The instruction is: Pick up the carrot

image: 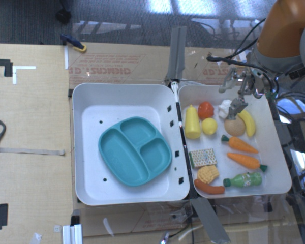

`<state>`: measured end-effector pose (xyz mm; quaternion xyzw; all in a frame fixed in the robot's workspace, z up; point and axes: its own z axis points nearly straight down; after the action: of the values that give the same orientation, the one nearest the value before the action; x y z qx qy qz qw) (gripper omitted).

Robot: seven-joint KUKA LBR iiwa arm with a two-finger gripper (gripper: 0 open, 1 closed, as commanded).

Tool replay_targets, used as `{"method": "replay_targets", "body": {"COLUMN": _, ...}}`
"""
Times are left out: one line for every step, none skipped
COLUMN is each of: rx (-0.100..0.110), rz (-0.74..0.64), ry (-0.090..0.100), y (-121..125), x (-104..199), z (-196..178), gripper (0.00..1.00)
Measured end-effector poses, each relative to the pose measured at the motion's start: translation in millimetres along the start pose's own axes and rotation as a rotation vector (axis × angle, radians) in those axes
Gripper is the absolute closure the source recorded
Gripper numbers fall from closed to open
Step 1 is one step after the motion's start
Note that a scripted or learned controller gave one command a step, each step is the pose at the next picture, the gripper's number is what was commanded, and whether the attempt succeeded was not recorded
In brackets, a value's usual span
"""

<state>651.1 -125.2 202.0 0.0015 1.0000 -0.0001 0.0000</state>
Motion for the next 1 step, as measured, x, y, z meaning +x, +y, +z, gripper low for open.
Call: {"method": "replay_targets", "body": {"rx": 0.0, "rz": 0.076, "ry": -0.003, "y": -15.5, "x": 71.0, "z": 87.6, "gripper": 0.0}}
